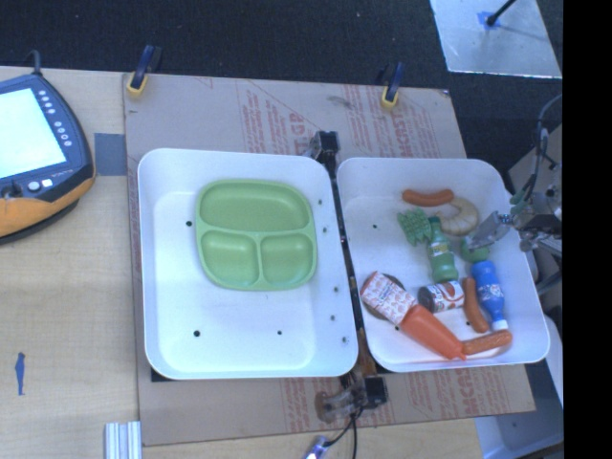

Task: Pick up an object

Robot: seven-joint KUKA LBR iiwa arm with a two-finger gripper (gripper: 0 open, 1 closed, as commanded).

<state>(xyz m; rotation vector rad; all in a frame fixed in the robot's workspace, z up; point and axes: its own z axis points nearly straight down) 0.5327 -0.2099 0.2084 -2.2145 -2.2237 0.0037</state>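
The right bin holds several toy foods. An orange sausage and a tan pastry lie at the back, with a green broccoli piece and a green bottle beside them. Toward the front are a blue bottle, a small can, a snack packet, a carrot and two more sausages. My gripper reaches in over the right rim of that bin, low above a small green item, and is partly cut off by the view's edge.
The left bin holds a green divided plate. A tablet-like pendant lies on the bench at far left. Clamps hold the cardboard base at the back.
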